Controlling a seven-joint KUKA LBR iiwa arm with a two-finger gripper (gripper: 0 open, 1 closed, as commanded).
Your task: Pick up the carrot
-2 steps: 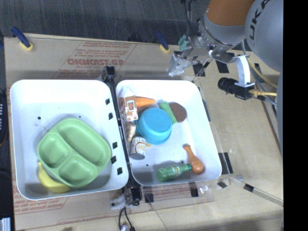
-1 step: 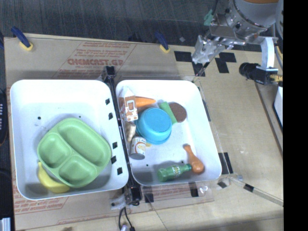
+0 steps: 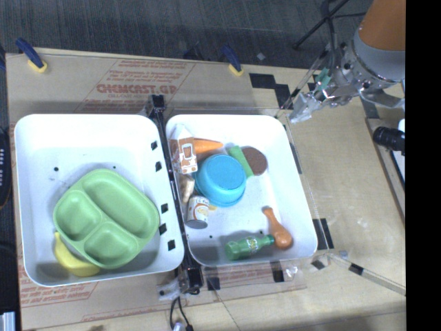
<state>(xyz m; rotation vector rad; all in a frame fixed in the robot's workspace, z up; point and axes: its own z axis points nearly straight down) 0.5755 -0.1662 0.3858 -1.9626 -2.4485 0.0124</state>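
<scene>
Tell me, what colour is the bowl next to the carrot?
The bowl is blue, seen in the camera view beside the orange carrot.

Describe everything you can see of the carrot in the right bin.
The carrot is a smooth orange toy, plastic by its look, lying flat and roughly level along the far side of the right bin. It tapers toward the right. Its left end meets the small printed carton; the blue bowl sits just in front, and its tip is near the green item.

carrot boxed in: carton touching on left, blue bowl just below, bin wall close above. Free room from straight overhead.
</scene>
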